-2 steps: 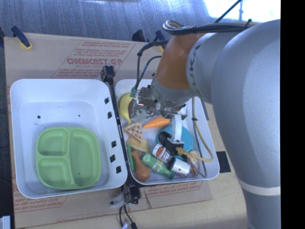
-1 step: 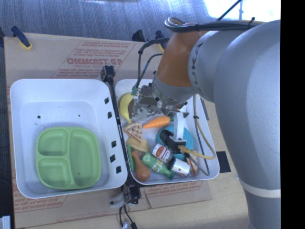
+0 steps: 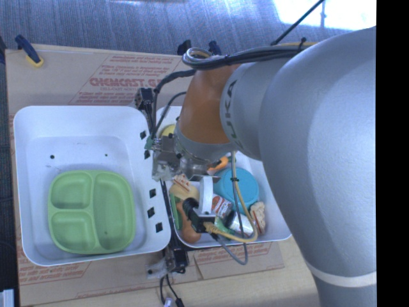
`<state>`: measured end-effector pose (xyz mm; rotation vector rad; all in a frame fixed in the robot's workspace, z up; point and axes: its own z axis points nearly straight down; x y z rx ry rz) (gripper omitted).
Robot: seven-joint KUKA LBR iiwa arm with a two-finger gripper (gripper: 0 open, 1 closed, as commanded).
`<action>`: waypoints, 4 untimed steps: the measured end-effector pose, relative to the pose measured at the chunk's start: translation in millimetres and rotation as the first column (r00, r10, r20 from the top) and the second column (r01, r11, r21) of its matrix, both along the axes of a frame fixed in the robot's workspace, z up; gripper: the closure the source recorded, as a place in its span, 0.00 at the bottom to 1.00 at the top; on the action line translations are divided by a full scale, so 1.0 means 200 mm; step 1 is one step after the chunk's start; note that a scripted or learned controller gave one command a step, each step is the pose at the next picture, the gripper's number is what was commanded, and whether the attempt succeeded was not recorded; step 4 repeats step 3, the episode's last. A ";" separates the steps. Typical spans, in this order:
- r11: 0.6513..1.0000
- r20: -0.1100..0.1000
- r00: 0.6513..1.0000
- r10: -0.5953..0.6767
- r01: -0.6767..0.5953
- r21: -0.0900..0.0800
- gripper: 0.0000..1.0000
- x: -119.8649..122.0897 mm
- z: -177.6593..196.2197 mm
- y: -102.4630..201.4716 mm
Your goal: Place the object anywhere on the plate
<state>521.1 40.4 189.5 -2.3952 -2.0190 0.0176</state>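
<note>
A light green plate (image 3: pixel 92 211) with three compartments lies in the left bin (image 3: pixel 38 133), toward its front. The arm reaches over the right bin (image 3: pixel 275 232), and my gripper (image 3: pixel 174 169) is low at that bin's left side, above a heap of small objects (image 3: pixel 211 213). The wrist and its cables cover the gripper's tips. A yellow object (image 3: pixel 168 132) peeks out behind the wrist.
In the right bin I see a blue round lid (image 3: pixel 246 190), an orange piece (image 3: pixel 219 165), a brown sausage-like item (image 3: pixel 189 230) and a small packet (image 3: pixel 220 206). Brown cardboard (image 3: pixel 96 75) lies under both bins. The big grey arm covers the right side.
</note>
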 end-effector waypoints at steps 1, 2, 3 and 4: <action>0.989 -0.003 0.989 -0.146 0.146 -0.003 1.00 -0.07 0.00 0.20; 0.901 0.004 0.901 -0.434 0.434 -0.005 1.00 0.03 0.06 0.35; 0.901 0.004 0.901 -0.435 0.435 -0.004 0.00 0.03 0.06 0.35; 0.901 0.004 0.901 -0.435 0.435 -0.004 0.00 0.03 0.06 0.35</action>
